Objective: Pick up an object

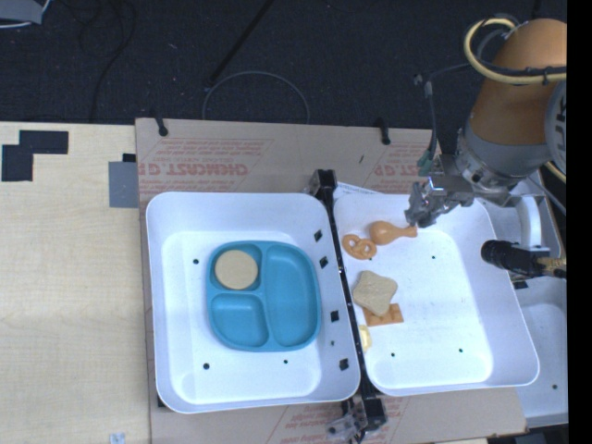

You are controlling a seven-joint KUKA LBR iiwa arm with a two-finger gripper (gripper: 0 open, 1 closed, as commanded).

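The gripper (421,213), grip unreadable from here, is hovering just right of the small orange pear-shaped toy (392,232), whose long axis is pointing toward it.

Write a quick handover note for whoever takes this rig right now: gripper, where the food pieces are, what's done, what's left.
Gripper: above the far edge of the right white bin, close to the orange pear-shaped toy; finger state unclear, nothing seen held.
Right bin also holds a brown pretzel, a tan bread slice lying on an orange cracker piece.
Left white bin: blue divided tray with a round tan cookie in one compartment.
Done: nothing lifted yet.
Left: grasp one object and raise it.
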